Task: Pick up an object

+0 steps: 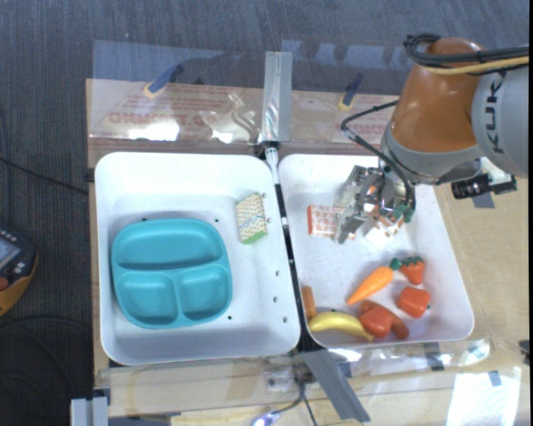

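My gripper (367, 213) hangs low over the upper middle of the right bin (444, 238), below the orange wrist band. It is open, and I see nothing between its fingers. One fingertip (347, 230) stands just right of a small red and white packet (322, 220) lying on the bin floor. Lower in the same bin lie a carrot (371, 284), a small red fruit with a green top (412, 271), a red pepper (413, 302), a banana (338, 325) and another red piece (382, 319).
The left bin (115, 176) holds a teal divided plate (171, 271) and a small yellow-green checked block (251, 217) near the wall between the bins. A brown stick-like item (308, 301) lies by the right bin's left wall.
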`<state>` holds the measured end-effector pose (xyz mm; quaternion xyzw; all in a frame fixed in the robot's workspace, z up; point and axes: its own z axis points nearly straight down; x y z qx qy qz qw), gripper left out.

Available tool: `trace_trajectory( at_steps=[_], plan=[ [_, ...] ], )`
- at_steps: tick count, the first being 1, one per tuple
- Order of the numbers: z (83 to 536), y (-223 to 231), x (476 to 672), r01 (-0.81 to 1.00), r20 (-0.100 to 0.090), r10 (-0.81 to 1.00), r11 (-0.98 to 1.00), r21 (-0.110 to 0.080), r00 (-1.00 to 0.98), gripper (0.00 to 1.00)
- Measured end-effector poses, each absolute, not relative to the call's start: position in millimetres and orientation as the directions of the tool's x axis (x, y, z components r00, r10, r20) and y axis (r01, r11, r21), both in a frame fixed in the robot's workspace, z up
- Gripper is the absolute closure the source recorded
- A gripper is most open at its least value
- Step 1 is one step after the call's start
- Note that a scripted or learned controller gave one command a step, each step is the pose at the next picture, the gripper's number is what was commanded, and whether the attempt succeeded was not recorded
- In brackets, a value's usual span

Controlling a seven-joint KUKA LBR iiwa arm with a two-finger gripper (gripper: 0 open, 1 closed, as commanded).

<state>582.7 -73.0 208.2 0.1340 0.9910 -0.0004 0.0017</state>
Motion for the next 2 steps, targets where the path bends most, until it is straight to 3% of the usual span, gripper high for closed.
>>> trace_trajectory(
  at_steps=[1, 2],
  plan=[
    [208, -73, 582.5, 0.266, -0.003, 0.266, 0.964, -0.001, -0.964, 0.00],
    [121, -126, 565.4, 0.124, 0.000, 0.124, 0.992, -0.002, -0.992, 0.00]
  ],
)
